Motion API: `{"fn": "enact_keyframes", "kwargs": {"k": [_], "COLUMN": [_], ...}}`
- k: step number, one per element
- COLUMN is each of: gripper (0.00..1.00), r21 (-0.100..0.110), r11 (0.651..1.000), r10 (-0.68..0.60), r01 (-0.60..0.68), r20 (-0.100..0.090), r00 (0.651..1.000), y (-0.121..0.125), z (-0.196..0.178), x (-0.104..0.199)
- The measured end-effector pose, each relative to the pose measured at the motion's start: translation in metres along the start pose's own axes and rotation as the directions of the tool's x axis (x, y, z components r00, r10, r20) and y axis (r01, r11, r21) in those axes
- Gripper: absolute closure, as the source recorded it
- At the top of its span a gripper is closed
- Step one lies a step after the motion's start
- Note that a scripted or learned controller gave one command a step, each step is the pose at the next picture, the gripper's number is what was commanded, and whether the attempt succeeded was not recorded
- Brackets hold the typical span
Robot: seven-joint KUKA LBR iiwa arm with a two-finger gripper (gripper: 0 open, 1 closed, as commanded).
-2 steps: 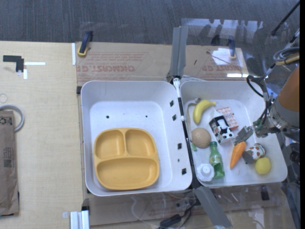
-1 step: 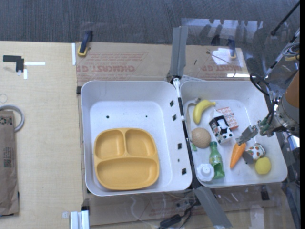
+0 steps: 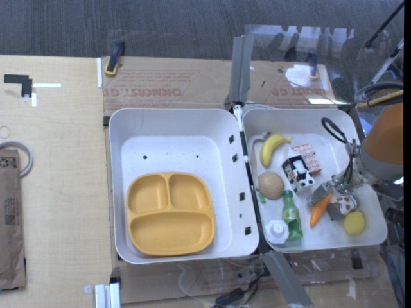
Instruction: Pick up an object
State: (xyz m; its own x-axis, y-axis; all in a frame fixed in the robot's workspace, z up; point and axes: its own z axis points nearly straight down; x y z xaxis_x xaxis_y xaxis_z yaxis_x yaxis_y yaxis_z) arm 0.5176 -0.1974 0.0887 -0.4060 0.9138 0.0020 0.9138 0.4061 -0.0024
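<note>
Item: right white shallow bin on the worktop, holding a yellow banana, brown egg-shaped ball, green plastic bottle, printed small carton, orange carrot and yellow lemon. Gripper low among them, the carrot touching or just beside it at 7 o'clock; jaws' state cannot be told. Risk, judged: crowding may make the jaws nudge neighbours or slip off the tapered carrot.
</note>
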Motion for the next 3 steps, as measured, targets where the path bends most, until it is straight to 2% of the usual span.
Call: {"fn": "enact_keyframes", "kwargs": {"k": [1, 2, 3], "gripper": [1.0, 1.0, 1.0], "r21": [0.003, 0.001, 0.001], "r11": [1.0, 1.0, 0.997], "r10": [0.004, -0.006, -0.074], "r01": [-0.004, 0.006, 0.074], "r20": [-0.004, 0.001, 0.001], "r00": [1.0, 1.0, 0.997], "y": [0.0, 0.062, 0.068], "z": [-0.005, -0.102, -0.171], "x": [0.0, -0.002, -0.005]}}
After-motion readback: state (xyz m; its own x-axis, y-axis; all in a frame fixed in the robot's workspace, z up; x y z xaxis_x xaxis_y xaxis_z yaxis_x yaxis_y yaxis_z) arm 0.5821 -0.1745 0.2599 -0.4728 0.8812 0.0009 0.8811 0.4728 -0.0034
